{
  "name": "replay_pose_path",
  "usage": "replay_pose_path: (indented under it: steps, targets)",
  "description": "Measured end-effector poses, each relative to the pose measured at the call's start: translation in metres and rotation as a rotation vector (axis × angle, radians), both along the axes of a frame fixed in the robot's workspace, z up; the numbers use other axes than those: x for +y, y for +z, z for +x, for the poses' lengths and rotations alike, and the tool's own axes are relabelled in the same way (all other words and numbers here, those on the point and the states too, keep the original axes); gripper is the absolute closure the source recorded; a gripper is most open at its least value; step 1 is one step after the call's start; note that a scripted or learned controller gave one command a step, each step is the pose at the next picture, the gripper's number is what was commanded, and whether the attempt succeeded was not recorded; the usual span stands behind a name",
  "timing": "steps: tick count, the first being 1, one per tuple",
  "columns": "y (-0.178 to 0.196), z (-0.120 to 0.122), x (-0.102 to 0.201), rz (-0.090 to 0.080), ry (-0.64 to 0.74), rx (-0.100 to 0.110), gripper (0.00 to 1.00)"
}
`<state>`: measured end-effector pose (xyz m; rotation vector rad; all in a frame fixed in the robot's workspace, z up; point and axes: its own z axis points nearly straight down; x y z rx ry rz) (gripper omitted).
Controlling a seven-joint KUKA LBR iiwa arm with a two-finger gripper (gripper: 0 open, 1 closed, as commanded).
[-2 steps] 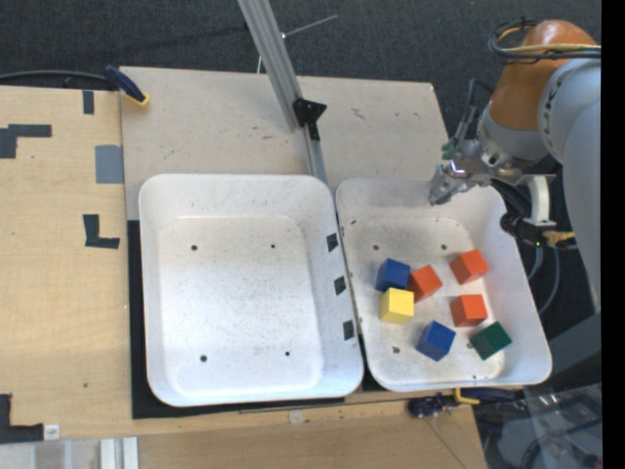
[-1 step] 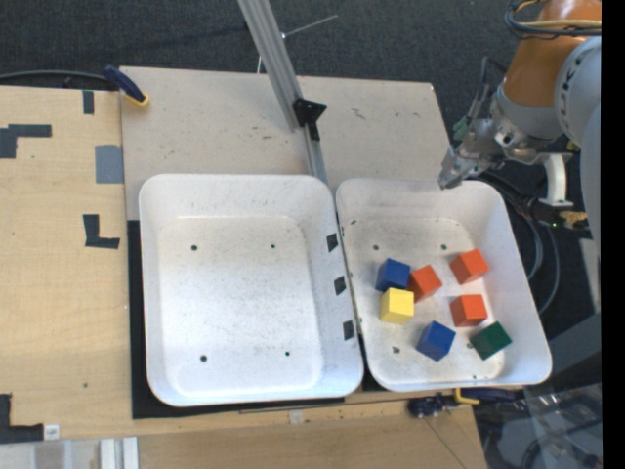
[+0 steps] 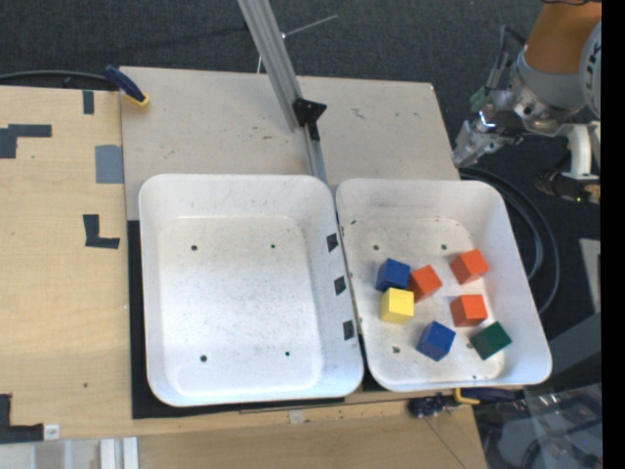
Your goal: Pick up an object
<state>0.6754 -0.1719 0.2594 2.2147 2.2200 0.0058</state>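
The right bin (image 3: 485,199) holds several small cubes: two blue ones (image 3: 394,273) (image 3: 437,339), a yellow one (image 3: 397,305), three orange ones (image 3: 425,281) (image 3: 469,265) (image 3: 470,309) and a dark green one (image 3: 490,340). They lie clustered in the bin's near half. My gripper (image 3: 476,145) hangs at the upper right, beyond the right bin's far right corner and outside it, well away from the cubes. Nothing shows between its fingers.
The left bin (image 3: 156,262) lies beside the right one. A slanted metal post (image 3: 275,52) with a black clamp (image 3: 309,112) stands behind the seam between the bins. Black cables (image 3: 532,228) run along the right bin's outer side. A blue-and-yellow tool (image 3: 127,85) lies at the far left.
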Motion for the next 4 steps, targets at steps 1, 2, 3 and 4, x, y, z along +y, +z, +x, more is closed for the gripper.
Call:
replay_pose_path:
  steps: [1,2,3,4]
  targets:
    - [0.006,-0.01,0.054,0.003,0.004,0.007,1.0]
    - [-0.004,-0.026,0.115,0.004,0.004,0.01,1.0]
    - [-0.002,-0.032,0.166,0.004,0.004,0.009,1.0]
    - [-0.005,-0.05,0.22,0.002,0.004,0.01,1.0]
